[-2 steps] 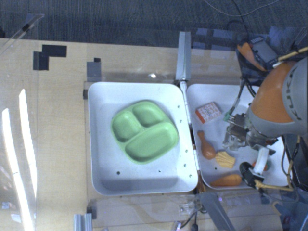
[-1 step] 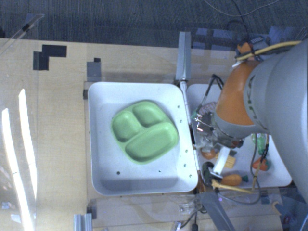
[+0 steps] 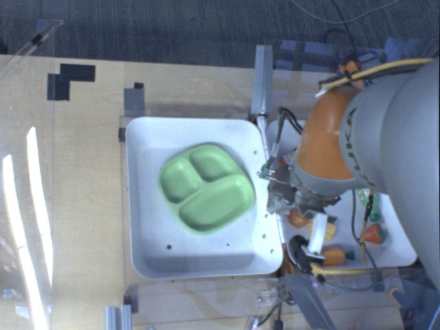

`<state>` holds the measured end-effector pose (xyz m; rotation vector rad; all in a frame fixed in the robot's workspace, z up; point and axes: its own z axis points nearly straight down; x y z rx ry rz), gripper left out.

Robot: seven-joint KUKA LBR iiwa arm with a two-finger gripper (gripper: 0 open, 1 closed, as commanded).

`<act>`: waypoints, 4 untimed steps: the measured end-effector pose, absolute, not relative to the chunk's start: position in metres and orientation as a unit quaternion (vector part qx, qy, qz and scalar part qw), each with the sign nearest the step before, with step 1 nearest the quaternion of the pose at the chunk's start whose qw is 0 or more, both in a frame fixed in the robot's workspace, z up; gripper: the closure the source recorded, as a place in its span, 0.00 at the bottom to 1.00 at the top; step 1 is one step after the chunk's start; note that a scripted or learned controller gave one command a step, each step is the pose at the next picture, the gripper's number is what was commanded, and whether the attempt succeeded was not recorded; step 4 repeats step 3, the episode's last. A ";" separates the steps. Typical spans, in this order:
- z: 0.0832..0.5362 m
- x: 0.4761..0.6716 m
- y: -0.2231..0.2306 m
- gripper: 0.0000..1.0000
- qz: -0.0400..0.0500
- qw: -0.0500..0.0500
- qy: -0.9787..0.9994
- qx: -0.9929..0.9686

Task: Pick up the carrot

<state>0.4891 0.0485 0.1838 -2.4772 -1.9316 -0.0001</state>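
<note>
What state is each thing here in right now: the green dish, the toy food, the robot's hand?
Green divided plate: right side up, lying flat in the left bin, nothing in its sections.
Carrot: lying in the right bin, beside the arm, not picked up.
Strawberry: resting in the right bin.
Hand: low over the right bin's left edge; fingers hidden by the arm.

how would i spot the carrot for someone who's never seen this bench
Find the right-hand white bin, mostly hidden under the grey and orange arm. Along its near edge lies the carrot, a small orange piece with a green tip. The strawberry beside it is redder and rounder, with a leafy top.
</note>
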 end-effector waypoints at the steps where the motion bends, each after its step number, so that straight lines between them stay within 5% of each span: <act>1: 0.184 0.488 0.052 1.00 -0.001 0.000 -0.604 -0.797; 4: 0.184 0.487 0.071 1.00 0.000 0.000 -0.692 -0.722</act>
